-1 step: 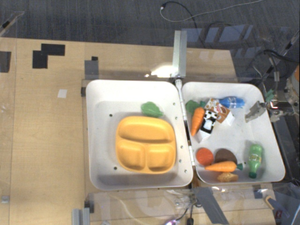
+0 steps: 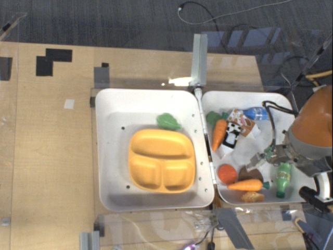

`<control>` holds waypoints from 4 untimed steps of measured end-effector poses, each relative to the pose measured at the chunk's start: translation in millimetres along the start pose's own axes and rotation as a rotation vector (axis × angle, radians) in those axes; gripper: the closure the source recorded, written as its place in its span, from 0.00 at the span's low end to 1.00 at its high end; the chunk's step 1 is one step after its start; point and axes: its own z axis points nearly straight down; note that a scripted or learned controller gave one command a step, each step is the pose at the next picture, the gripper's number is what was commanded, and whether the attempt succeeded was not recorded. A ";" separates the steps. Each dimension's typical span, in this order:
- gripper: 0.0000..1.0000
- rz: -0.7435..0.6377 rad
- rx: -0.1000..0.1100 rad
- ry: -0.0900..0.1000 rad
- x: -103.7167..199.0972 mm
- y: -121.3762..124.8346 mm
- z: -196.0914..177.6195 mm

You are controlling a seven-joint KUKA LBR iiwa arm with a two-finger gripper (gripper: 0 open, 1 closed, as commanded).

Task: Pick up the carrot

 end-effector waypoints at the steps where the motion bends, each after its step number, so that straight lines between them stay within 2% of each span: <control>1: 1.00 -0.002 -0.006 -0.002 0.0 2.4 -11.4; 2: 1.00 0.085 -0.005 -0.004 -54.0 -0.8 -171.1; 3: 1.00 -0.396 -0.006 -0.006 -53.3 -4.4 -226.3; 4: 1.00 -0.322 -0.001 0.000 -52.4 -6.3 13.5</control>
